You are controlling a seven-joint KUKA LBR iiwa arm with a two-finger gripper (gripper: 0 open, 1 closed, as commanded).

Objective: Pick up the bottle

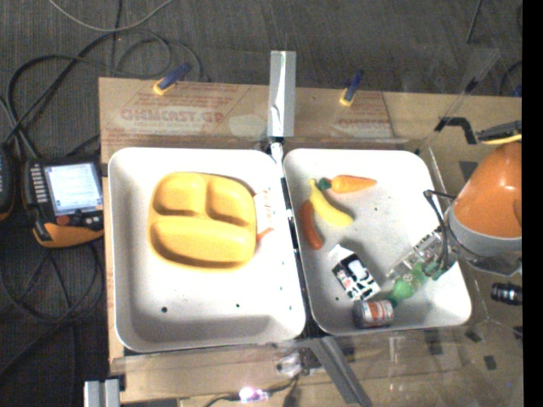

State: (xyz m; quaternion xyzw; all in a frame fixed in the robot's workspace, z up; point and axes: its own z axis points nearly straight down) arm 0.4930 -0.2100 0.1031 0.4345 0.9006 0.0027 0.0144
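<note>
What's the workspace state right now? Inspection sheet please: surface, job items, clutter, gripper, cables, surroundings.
Surface: two white bins side by side, left bin and right bin, on a bench.
Job's things: bottle, green, small, low in the right bin beside the gripper; whether it is gripped cannot be told.
Clutter: yellow divided tray in the left bin; in the right bin a carrot, banana, orange-red piece, black-and-white box, can.
Grippers: gripper low over the right bin's right side; finger state unclear.
Cables: several looping on the floor at upper left.
Surroundings: handheld screen unit left of the bench; clamps on the back edge.
</note>
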